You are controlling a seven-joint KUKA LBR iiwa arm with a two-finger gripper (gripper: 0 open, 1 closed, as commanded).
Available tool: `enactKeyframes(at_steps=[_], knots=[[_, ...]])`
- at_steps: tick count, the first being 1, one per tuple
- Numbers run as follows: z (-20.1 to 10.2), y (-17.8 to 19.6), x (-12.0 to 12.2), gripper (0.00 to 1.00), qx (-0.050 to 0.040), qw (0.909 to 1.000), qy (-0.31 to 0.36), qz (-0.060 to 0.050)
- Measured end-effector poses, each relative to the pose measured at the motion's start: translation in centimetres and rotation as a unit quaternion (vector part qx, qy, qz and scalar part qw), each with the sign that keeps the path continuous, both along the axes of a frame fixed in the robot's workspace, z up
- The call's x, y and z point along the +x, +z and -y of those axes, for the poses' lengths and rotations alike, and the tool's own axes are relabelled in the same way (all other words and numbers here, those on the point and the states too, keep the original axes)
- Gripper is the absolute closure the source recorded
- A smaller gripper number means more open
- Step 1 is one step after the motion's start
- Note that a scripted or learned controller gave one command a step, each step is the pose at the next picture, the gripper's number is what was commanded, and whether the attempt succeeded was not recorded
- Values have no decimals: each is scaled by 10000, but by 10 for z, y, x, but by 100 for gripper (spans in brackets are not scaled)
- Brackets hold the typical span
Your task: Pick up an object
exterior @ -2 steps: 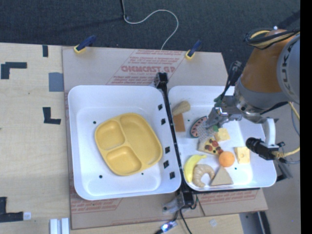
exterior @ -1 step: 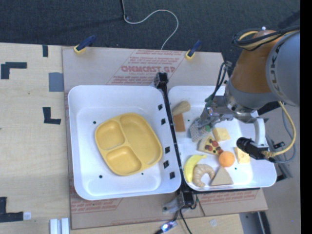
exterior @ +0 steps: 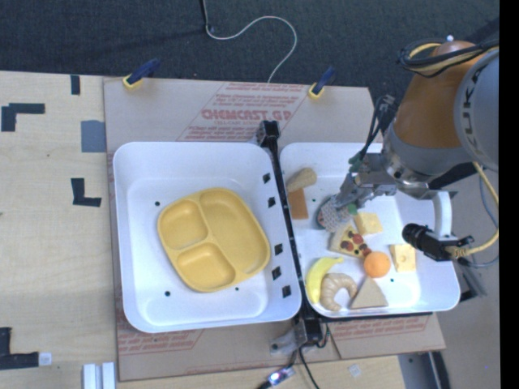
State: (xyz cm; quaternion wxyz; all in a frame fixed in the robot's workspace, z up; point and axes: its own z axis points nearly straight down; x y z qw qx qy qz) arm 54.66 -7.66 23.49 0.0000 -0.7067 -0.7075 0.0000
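Croissant [exterior: 336, 288] beside banana [exterior: 318, 271]

right bin [exterior: 422, 298] is packed, food crowded near the front edge, arm [exterior: 430, 128] hanging over its back. left bin [exterior: 134, 217] has bare floor around the yellow tray [exterior: 212, 238].

The cardboard sheet [exterior: 243, 112] under the two bins carries red printing along its far edge. The large line reads roughly "CHEMCRAFT" with more letters after it that I can't settle, and the smaller lines above and below it are too fine to make out. More red print runs along the near edge of the cardboard, also too small to read. On the grey arm [exterior: 478, 104], at the right, part of the maker's name shows in dark letters, "KU", with the rest cut off.
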Motion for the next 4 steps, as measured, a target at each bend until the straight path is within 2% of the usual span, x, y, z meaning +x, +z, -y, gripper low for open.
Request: enactKeyframes(at_steps=[1, 2, 3, 4], knots=[[5, -17, 5, 100, -6, 10000, -4, -17], [0, -5, -9, 100, 3, 10000, -1, -12], [-1, -4, 7, 100, 1, 10000, 2, -5], [-5, -6, 6, 100, -1, 10000, 0, -11]])
